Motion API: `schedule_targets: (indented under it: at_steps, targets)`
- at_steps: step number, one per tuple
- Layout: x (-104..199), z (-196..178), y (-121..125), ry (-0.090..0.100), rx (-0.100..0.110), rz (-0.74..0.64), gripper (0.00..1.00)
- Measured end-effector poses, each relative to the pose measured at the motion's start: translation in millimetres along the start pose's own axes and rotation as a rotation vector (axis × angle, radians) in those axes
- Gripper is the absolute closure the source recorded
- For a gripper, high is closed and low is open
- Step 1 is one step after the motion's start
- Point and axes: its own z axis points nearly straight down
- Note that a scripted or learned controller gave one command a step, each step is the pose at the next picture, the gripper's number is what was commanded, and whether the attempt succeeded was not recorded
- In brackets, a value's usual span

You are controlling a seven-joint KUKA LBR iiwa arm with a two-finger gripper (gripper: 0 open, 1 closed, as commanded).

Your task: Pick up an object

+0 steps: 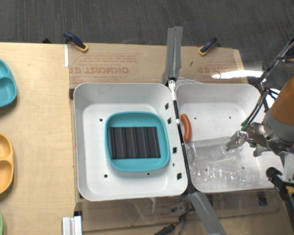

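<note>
Sitting in the right bin, the likely pick targets are an orange sausage-shaped piece w/ a red end, lying along the bin's left wall next to the divider, and some clear plastic stuff spread over the bin floor nearer the front edge. The clear stuff is hard to read; can't tell if it's one thing or several, or wrap vs. rigid packaging.

Gripper hangs at the bin's right side, tip low over the floor, just beside the right end of the clear plastic, well apart from the orange piece. Fingers are too small and blurred here, so can't tell apart vs. together, and nothing shows between them.

Handling, as a guess: orange piece looks light, smooth, rounded, prob. a toy, so it could roll or squirt out of a pinch. Best bet is across its narrow width at mid-length, but the wall crowds one side. Clear plastic looks v. light, thin, slippery, may crumple; grab a raised fold or edge.

Left bin holds a teal tray w/ dark ribbed insert, on the far side of the divider from the gripper.
</note>
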Motion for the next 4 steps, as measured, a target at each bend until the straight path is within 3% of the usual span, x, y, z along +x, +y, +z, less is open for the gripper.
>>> schedule_targets:
  at_steps: [1,2,3,4]
  targets:
    - [-27,35,19,0.009,-0.037,0.118,0.0]
    - [-24,38,57,0.008,-0.059,0.224,0.0]
    - [-40,30,91,0.003,-0.032,0.115,0.0]
    - [17,34,125,0.006,-0.053,0.094,0.0]
